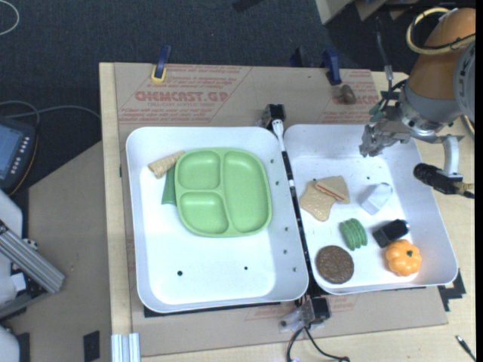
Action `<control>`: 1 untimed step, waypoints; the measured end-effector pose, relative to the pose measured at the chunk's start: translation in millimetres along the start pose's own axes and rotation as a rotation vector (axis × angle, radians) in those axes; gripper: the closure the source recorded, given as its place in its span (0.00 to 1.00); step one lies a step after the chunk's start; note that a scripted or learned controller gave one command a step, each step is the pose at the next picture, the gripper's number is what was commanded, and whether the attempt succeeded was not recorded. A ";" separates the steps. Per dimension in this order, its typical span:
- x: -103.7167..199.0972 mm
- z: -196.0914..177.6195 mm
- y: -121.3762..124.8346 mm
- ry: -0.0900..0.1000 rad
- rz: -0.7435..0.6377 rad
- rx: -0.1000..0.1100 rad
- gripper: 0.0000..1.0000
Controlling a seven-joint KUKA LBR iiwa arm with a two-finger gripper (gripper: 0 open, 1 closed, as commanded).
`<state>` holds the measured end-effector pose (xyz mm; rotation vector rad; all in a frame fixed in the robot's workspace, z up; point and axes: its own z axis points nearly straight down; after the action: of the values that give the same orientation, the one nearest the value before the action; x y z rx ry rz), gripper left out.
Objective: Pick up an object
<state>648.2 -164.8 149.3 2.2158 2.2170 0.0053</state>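
- Orange pumpkin toy (404, 258), round and ribbed, sits at the right bin's (438, 225) near right corner.
- Just behind it: a black block (390, 232), a green ridged piece (352, 233).
- Farther back, the gripper (371, 146) hovers above the bin's far side; whether it is wide or narrow, I cannot tell.

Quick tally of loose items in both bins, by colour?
Green: 2, divided plate in the left bin, ridged piece in the right
Tan: 2, wedge left, sandwich right
Brown: 1, patty
Orange: 1, pumpkin
Black: 1, block
White: 1, piece
Total: 8
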 end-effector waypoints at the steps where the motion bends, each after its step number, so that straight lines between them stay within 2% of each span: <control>1: 0.0 -50.3 -7.7 0.000 0.001 0.000 1.00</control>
<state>640.2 -164.6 199.6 2.2175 2.2158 0.0055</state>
